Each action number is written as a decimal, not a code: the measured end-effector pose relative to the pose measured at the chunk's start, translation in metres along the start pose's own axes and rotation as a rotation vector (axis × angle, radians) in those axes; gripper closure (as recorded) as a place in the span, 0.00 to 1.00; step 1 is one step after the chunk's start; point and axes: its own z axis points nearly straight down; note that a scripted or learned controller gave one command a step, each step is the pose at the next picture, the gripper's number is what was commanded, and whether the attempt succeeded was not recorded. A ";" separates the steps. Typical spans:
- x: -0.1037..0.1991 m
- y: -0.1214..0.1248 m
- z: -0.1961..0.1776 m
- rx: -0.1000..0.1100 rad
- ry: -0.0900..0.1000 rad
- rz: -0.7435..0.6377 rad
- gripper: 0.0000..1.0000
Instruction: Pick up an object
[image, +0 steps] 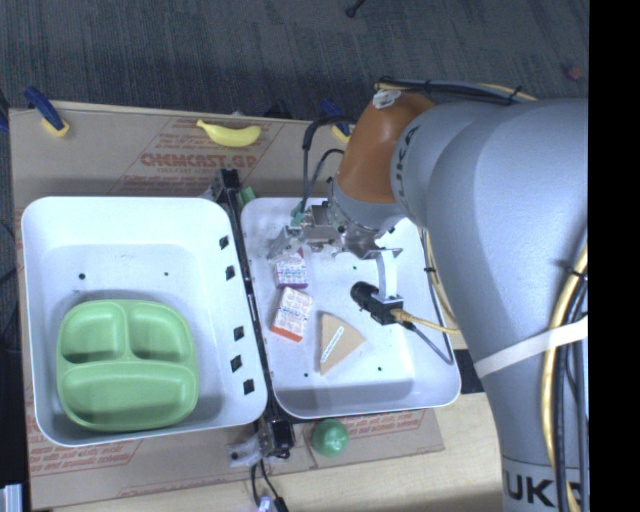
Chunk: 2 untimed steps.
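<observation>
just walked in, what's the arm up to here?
The KUKA arm has its gripper low over the far end of the right bin, just above a small pink-and-white packet. A second packet and a tan wedge lie nearby. I can't see anything grasped. The left bin holds a green divided tray.

The grey arm (500, 200) reaches in from the right, wrist bent downward.

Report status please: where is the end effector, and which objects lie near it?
End effector low at right bin's far end. Small patterned box just below it, second box and tan wedge nearer. Green tray in left bin.
</observation>
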 end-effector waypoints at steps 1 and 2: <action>0.000 0.001 -0.012 -0.003 -0.001 -0.004 1.00; 0.000 0.001 -0.012 -0.002 -0.002 -0.004 0.00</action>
